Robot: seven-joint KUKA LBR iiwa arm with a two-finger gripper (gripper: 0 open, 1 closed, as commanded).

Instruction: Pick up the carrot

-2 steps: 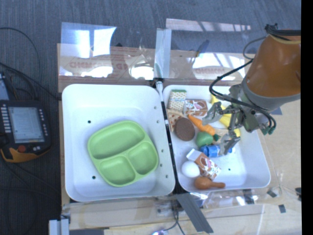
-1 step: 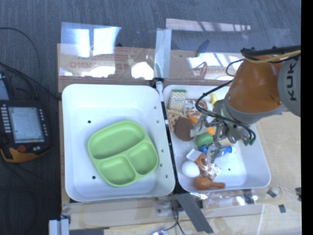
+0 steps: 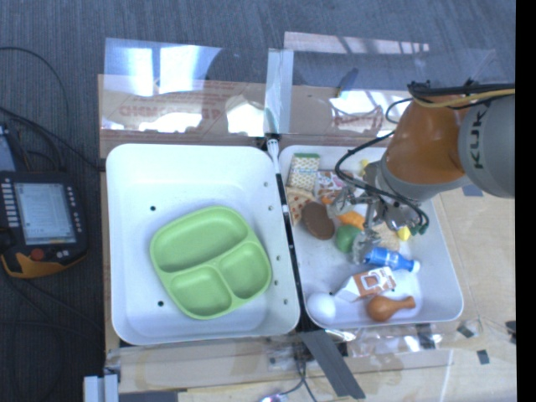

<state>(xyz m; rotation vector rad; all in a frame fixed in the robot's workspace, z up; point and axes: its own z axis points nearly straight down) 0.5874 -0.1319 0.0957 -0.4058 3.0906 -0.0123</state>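
- Claw hangs low over the middle of the right bin, reaching down from the grey arm with its orange band that comes in from three o'clock; whether its fingers are apart or together cannot be told, as they are small and dark among the clutter.
- Carrot, a small orange piece, lies in the right bin just at nine o'clock of the claw, touching or nearly touching it; nothing shows it between the fingers.
- Green round item sits just at six o'clock of the carrot.
- Brown oval item lies at nine o'clock of the carrot, near the bin's left wall.
- Small printed box stands at eleven o'clock of the carrot, toward the bin's far corner.
- Blue and white bottle lies on its side at five o'clock of the claw.
- White packet with an orange print rests just at six o'clock of the bottle.
- Brown drumstick-shaped toy lies at the near edge of the right bin, with a white egg at its nine o'clock.
- Left bin holds a green divided tray with three compartments, set tilted near its middle.
- Black pendant with a screen lies off the worktop at nine o'clock of the left bin.
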